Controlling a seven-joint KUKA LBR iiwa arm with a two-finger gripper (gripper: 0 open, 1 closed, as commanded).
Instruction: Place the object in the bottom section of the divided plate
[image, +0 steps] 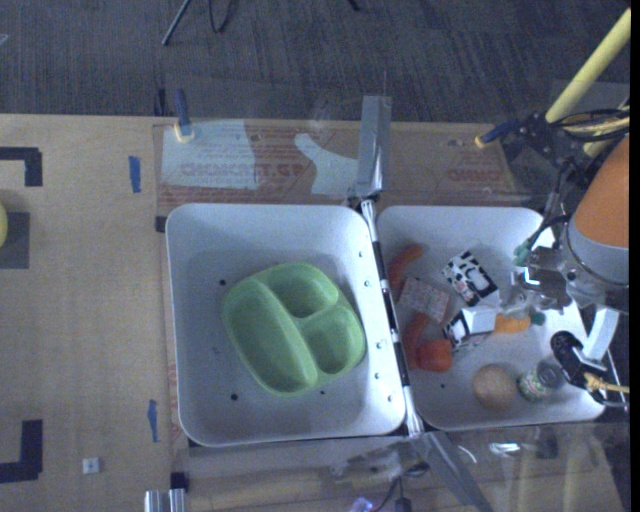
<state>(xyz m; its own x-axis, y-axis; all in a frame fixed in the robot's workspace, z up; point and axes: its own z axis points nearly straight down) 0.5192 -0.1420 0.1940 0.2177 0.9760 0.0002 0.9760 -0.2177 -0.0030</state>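
Green divided plate (293, 327) sits in the left bin (190, 300); hand (528, 290) hovers over the cluttered right bin (450, 418), can't tell its grip state.

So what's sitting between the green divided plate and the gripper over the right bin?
In the camera view, the bins' metal divider rail, then red and orange toy food pieces and a black-and-white cow-patterned item lie between the green divided plate and the gripper.

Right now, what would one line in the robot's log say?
gripper: above right bin, beside orange piece | green divided plate: left bin, nothing in it | placing: not yet done
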